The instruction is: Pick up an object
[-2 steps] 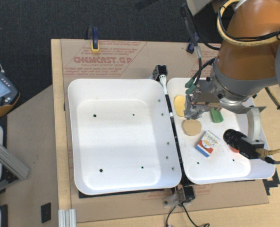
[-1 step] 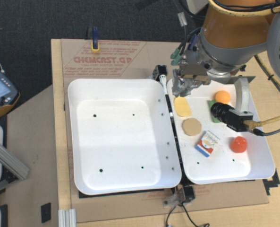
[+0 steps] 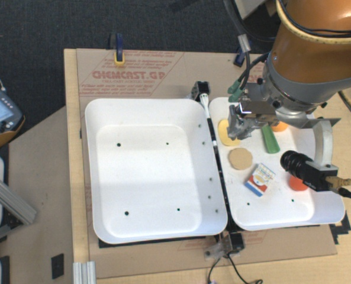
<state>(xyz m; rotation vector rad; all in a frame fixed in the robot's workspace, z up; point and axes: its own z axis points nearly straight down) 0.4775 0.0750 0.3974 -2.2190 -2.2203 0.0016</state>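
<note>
The right bin [image 3: 282, 215] holds several small objects. A yellow piece [image 3: 225, 132] lies near its left wall, with a tan round disc [image 3: 241, 158] just below it. A green stick [image 3: 270, 139] lies tilted in the middle, a small white, blue and red box [image 3: 259, 179] sits lower down, and an orange-red object [image 3: 297, 183] lies at the right, partly hidden. An orange piece [image 3: 280, 125] peeks out beneath the wrist. My gripper [image 3: 239, 131] reaches down over the yellow piece's right edge, near the bin's upper left corner.
The left bin [image 3: 145, 164] lies beside the right one, their rims touching at the middle. Both rest on a brown cardboard sheet [image 3: 134, 70] held by a blue and yellow clamp [image 3: 119, 49] at the back. The arm's orange band covers the upper right.
</note>
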